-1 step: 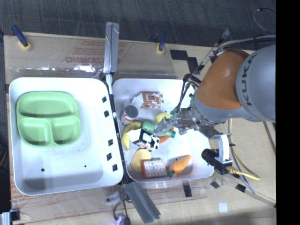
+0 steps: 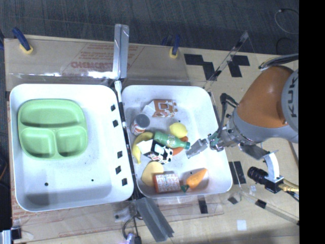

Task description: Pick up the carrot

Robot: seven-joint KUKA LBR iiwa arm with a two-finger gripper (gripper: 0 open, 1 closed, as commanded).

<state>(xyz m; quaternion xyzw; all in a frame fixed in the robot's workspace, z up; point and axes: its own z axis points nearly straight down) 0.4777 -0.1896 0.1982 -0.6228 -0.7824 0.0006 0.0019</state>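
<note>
An orange carrot [image 2: 197,177] with a small green stub at its left end lies on its side near the front right corner of the right bin [image 2: 216,111]. Its blunt green end touches a red-labelled can [image 2: 166,182] just to its left; its body slants slightly upward to the right, resting on the white bin floor close to the front wall.
</note>
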